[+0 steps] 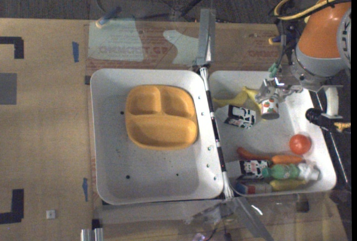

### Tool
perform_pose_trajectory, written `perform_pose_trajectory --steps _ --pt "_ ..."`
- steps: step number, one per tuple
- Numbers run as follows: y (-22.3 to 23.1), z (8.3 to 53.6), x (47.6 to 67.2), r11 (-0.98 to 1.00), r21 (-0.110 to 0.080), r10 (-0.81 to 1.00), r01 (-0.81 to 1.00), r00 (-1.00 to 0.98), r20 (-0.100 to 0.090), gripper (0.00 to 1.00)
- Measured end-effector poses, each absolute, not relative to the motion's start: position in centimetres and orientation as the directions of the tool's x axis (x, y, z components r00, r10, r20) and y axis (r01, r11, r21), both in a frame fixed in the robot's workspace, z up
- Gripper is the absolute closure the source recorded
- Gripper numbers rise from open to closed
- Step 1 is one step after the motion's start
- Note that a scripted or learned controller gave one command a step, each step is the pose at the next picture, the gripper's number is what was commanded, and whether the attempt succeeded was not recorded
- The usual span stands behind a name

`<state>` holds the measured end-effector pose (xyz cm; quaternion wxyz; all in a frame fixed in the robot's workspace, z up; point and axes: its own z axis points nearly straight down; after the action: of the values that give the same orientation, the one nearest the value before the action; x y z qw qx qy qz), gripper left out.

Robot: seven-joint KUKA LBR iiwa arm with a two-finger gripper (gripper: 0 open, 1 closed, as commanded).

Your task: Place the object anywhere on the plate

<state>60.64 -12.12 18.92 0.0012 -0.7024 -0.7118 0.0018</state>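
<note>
An orange divided plate (162, 116) lies in the left white bin (106, 139), toward its far side. My gripper (271, 95) hangs over the far part of the right bin (326, 173). A small white can with a red fruit label (269, 108) sits right at the gripper's tip, tilted. The view does not settle whether the can is gripped or merely lies under the tip. A yellow banana-shaped piece (242, 96) and a black-and-white carton (240, 116) lie just left of the can.
The right bin also holds a red tomato (300, 144), an orange carrot (287, 159), a green bottle (287, 171) and another small carton (254, 167) along its near wall. A raised divider (212, 123) separates the bins. Cables (295, 3) loop behind the arm.
</note>
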Motion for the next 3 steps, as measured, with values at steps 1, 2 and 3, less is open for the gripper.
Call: perform_pose_trajectory --steps 1,2,3 --pt "-12.1 18.9 60.6 0.013 -0.004 1.0 1.0 -0.013 -0.001 0.0" --pt "-14.8 35.3 65.2 0.1 0.0 0.995 0.995 -0.1 -0.001 0.0" --pt "-21.2 43.5 66.7 0.231 0.001 0.973 0.973 -0.231 -0.002 0.0"
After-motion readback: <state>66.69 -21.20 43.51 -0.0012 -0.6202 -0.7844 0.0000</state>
